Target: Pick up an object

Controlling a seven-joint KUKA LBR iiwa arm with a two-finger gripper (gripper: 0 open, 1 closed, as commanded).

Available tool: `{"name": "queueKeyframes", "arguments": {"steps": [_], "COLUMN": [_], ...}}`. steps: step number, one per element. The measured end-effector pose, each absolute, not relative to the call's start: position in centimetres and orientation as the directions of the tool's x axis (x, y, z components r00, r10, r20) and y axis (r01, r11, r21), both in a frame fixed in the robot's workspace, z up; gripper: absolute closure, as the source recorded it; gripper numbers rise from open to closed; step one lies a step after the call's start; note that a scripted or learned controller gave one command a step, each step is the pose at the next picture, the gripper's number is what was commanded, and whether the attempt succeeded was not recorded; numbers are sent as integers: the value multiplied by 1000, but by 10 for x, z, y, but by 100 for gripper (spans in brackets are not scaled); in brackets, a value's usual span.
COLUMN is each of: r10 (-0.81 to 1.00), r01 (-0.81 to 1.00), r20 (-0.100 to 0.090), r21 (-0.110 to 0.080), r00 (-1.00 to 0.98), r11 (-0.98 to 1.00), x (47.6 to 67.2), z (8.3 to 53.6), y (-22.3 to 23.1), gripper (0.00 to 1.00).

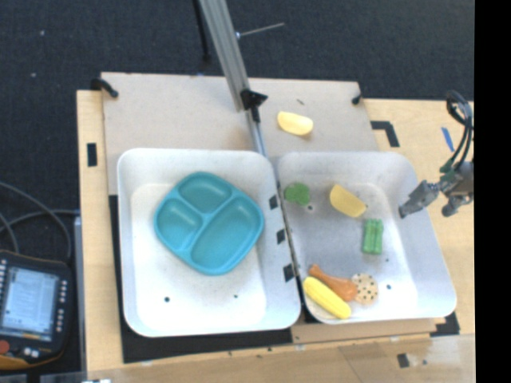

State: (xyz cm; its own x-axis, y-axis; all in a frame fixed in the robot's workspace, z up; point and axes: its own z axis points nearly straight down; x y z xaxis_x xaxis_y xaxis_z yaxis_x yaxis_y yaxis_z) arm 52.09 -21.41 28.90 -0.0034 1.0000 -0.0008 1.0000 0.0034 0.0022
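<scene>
surface (96,214) carries two bins | right bin (423,278) holds the pickables | claw (435,196) over its right rim, fingers spread, empty | green block (372,236) nearest: left and slightly nearer, long axis near-far | yellow piece (347,201) further left

The tool (432,198) is a small dark grey and black piece with two slim fingers (413,201), and thin looping cables in black, green and blue run above it.
</scene>
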Motion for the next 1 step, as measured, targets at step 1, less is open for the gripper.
{"name": "queueKeyframes", "arguments": {"steps": [1], "r10": [1000], "r01": [1000], "r20": [0], "r21": [3], "r00": [-3], "r11": [3], "x": [521], "z": [289], "y": [-214], "gripper": [0]}}
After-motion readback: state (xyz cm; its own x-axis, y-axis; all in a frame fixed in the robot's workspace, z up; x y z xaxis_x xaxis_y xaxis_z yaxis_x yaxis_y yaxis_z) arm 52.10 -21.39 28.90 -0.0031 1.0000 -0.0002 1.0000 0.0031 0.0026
